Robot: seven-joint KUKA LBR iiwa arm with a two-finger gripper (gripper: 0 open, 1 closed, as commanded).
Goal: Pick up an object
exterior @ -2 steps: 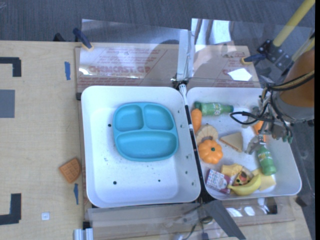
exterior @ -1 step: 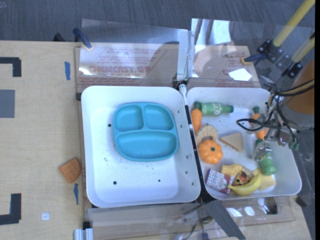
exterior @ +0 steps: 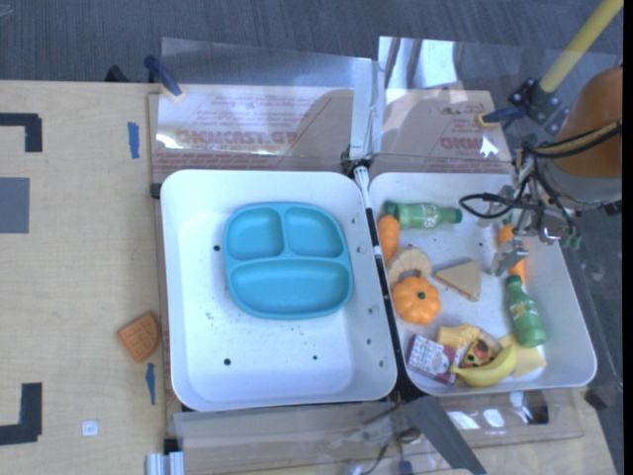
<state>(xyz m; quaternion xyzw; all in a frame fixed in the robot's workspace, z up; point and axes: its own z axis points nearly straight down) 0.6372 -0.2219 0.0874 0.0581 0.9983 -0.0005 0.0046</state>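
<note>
The right bin [exterior: 577, 317] holds several toy foods: a green bottle [exterior: 423, 214] lying at the back, a carrot [exterior: 389, 236], a round cookie [exterior: 408, 262], an orange pumpkin [exterior: 416, 300], a tan sandwich wedge [exterior: 460, 280], a second green bottle [exterior: 524, 313], a banana [exterior: 490, 366] and a small printed pack [exterior: 429, 356]. My gripper [exterior: 512, 257] hangs over the bin's back right part, just behind the second green bottle. A small orange piece [exterior: 520, 268] shows right beside it. I see nothing clearly held.
The left bin [exterior: 188, 295] carries a blue divided plate [exterior: 287, 260]. A brown waffle-like piece [exterior: 139, 335] lies on the bench left of the bins. Black cables [exterior: 485, 204] loop from the wrist over the right bin's back edge. Clear plastic sheets [exterior: 267, 117] stand behind both bins.
</note>
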